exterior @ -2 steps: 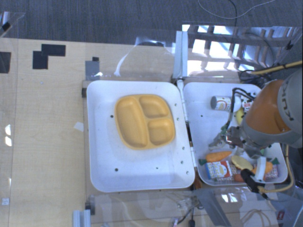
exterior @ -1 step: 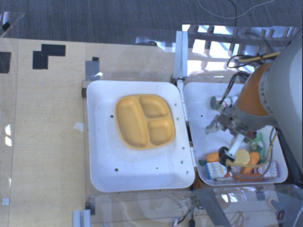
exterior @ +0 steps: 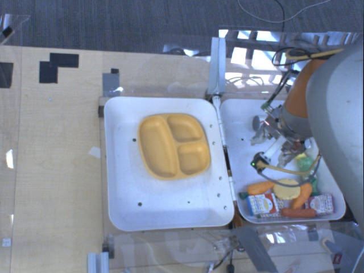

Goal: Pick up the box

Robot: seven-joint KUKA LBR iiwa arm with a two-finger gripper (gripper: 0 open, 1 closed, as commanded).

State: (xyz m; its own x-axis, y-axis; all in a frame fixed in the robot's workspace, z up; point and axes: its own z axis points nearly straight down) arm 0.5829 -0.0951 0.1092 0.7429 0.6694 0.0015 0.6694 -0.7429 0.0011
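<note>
Box (exterior: 265, 203): small printed carton, white with orange and green, lying flat at right bin (exterior: 239, 131) front. Gripper (exterior: 272, 144) above bin; finger state cannot be told.

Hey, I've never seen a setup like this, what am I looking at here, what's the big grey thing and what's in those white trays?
One camera above a bench looks down at a slant. The big grey shape is a robot arm reaching in from the right. Its gripper hangs over the right bin; nothing can be seen between its fingers. The left bin holds a yellow divided plate. Near the right bin's front edge lie toy foods: a small box, another box and carrots.
</note>
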